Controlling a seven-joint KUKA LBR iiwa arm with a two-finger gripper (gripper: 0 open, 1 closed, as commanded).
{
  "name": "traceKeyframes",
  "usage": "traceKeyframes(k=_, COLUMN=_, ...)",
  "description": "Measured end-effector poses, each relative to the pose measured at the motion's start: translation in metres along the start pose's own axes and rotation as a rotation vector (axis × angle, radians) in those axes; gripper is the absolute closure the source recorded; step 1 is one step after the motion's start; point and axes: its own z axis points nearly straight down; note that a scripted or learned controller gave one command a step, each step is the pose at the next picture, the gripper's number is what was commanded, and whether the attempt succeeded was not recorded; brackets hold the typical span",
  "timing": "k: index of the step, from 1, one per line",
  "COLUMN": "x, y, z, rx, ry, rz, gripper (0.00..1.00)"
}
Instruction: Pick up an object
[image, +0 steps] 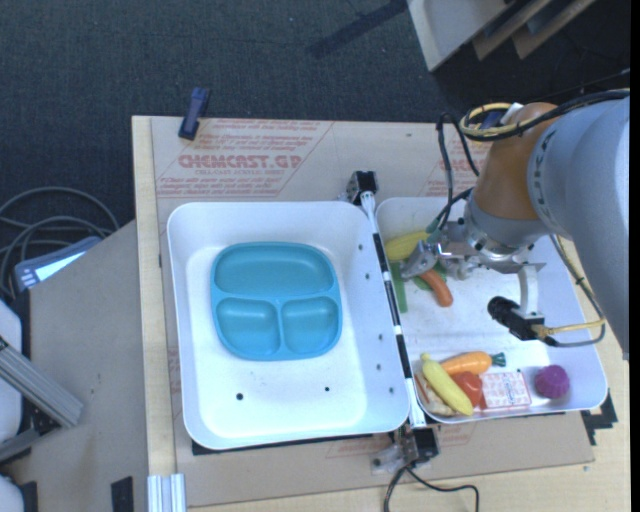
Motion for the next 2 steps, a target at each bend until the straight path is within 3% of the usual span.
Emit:
traceKeyframes(k=1, x=-0.001, y=0.000, z=-0.010, rx=-0.002, ry=-0.002, rz=0.000, gripper=1.00)
traceKeyframes(k=2, x=0.055, y=-0.060, z=-0.100, rx=0.004, ry=0.001, rz=0.001, gripper=1.00)
